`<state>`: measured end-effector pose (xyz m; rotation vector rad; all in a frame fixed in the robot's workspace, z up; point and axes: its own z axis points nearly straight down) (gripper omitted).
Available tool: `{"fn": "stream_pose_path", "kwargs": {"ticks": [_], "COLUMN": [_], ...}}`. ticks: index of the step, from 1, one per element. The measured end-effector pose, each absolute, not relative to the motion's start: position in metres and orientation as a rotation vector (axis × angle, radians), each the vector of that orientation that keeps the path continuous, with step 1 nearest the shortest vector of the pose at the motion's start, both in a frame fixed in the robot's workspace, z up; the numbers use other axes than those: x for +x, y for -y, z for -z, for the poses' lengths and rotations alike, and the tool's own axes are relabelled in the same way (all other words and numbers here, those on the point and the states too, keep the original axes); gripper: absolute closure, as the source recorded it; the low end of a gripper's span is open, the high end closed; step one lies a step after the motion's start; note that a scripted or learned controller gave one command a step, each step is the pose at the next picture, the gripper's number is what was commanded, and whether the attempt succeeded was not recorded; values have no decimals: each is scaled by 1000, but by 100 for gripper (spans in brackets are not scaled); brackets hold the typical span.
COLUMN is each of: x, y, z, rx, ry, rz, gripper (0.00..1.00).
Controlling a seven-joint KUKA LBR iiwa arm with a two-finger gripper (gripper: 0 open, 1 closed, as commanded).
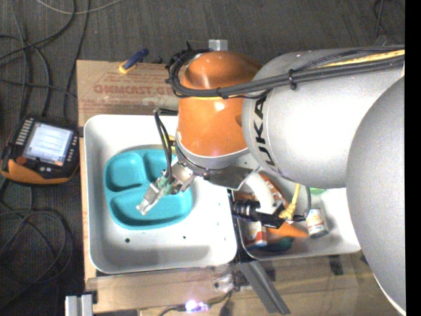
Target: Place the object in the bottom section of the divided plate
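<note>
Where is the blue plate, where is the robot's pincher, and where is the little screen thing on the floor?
divided plate [128,170]: camera view, on the bare floor of its upper left section.
gripper [146,204]: camera view, between its fingertips, over the plate's bottom section.
handheld screen [47,143]: camera view, on the lit display.

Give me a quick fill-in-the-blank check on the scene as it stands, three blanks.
The teal plastic divided plate lies in the ____ white bin.
The end effector hangs over the plate's ____ section.
The arm's band above the wrist is coloured ____.
The small can sits in the other bin.

Missing words: left; bottom; orange
</note>
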<state>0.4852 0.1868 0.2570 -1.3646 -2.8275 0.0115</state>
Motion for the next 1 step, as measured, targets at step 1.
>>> {"fn": "stream_pose_path", "kwargs": {"ticks": [1], "x": [486], "y": [-213], "z": [-343], "rx": [-1207], "ry": [2899], "rz": [-9], "gripper": [0]}}
